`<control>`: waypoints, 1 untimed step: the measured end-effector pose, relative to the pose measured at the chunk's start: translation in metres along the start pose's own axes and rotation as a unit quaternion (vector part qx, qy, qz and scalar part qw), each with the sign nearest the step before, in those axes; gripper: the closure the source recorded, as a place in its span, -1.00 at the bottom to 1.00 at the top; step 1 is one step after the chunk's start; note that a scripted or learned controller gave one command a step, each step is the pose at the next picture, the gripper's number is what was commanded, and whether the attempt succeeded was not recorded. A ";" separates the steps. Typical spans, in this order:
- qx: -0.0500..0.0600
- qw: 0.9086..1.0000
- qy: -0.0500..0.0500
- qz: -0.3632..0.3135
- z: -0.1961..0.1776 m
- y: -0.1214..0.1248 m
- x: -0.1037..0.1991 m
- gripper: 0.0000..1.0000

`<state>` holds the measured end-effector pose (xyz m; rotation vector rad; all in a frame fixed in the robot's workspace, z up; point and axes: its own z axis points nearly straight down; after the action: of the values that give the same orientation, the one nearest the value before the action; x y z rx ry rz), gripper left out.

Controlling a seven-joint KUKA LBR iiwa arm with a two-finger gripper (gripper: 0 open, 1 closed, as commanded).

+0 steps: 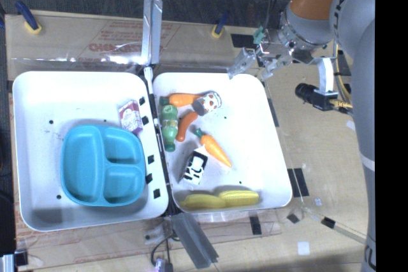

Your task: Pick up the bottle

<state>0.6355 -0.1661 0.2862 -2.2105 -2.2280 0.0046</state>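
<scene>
Judging progress, we have barely begun: the green bottle [169, 127] lies untouched by the right bin's [271, 156] left wall, while our fingers [250, 62] hover apart, empty, above its far rim.

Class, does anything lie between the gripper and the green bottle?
Yes: in the right white bin, an orange toy carrot and a round brown-and-white toy lie between the gripper and the green plastic bottle.

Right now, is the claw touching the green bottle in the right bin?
Apart. The camera view shows the claw above the right bin's far corner, with bare white bin floor and other toys between it and the green bottle by the left wall.
</scene>
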 end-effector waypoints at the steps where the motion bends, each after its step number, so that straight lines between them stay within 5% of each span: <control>1: -0.002 0.999 0.000 0.044 0.001 0.020 0.016 -1.00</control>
<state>0.6550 -0.1495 0.2856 -2.3091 -2.1312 0.0008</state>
